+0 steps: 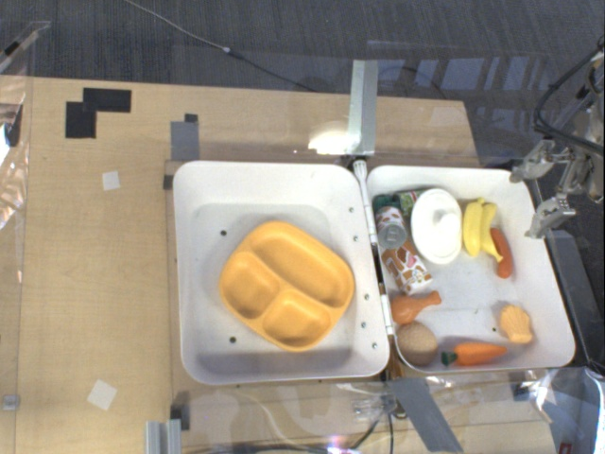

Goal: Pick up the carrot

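While the gripper [553, 192] hung at the right bin's [558, 296] far right edge, its finger gap unreadable

Carrot [477, 354] lay well below-left of the jaws at the bin's near wall, long axis left-right, leafy end left, beside a brown ball [417, 341]

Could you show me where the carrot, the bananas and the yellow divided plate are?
carrot [478, 354]: camera view, middle of its orange body.
bananas [480, 227]: camera view, middle of the bunch.
yellow divided plate [286, 283]: camera view, central ridge between compartments.
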You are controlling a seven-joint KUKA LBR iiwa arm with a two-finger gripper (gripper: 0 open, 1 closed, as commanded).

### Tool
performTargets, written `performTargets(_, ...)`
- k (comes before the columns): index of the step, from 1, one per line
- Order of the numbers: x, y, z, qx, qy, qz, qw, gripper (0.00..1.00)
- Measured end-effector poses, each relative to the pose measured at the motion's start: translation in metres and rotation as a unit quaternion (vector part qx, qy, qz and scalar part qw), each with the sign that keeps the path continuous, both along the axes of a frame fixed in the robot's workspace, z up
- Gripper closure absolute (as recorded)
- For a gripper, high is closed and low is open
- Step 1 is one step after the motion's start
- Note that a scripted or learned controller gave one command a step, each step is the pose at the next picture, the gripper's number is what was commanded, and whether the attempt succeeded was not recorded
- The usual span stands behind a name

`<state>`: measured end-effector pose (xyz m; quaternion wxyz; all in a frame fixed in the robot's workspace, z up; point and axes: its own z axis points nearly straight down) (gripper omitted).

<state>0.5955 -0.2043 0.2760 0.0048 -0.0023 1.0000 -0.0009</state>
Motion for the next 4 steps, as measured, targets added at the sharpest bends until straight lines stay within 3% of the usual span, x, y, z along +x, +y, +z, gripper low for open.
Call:
performTargets(1,-0.079,-0.001,-0.067,0.0007,0.004,-0.02,0.9998,0.0)
performTargets(2,-0.103,-0.003,-0.186,-0.0024,-0.005,0.02,0.9998,0.0)
performTargets(3,-0.033,0.0,-0.187,-0.0005,-0.003,0.004,1.0,0.0)
performTargets(4,-0.095,-0.002,-0.185,-0.0005,0.001,0.042,0.9991,0.0)
